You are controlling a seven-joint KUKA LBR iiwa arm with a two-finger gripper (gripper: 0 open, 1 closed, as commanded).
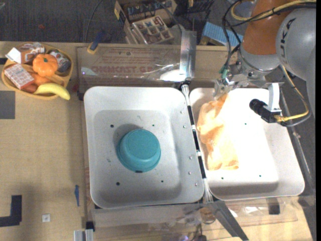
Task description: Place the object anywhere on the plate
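Note:
A teal round plate sits in the middle of the left white bin. The object, a crumpled orange translucent piece like thin plastic or cloth, lies along the left side of the right bin. Its upper tip rises toward my gripper, which hangs at the bin's back left corner, right over that tip. The wrist and its bright glare hide where the two meet. The arm's orange band and grey body come in from the upper right.
A black cable plug and a yellow cable hang over the right bin's back right. A basket of toy food stands on the bench at far left. A clear plastic sheet lies behind the bins.

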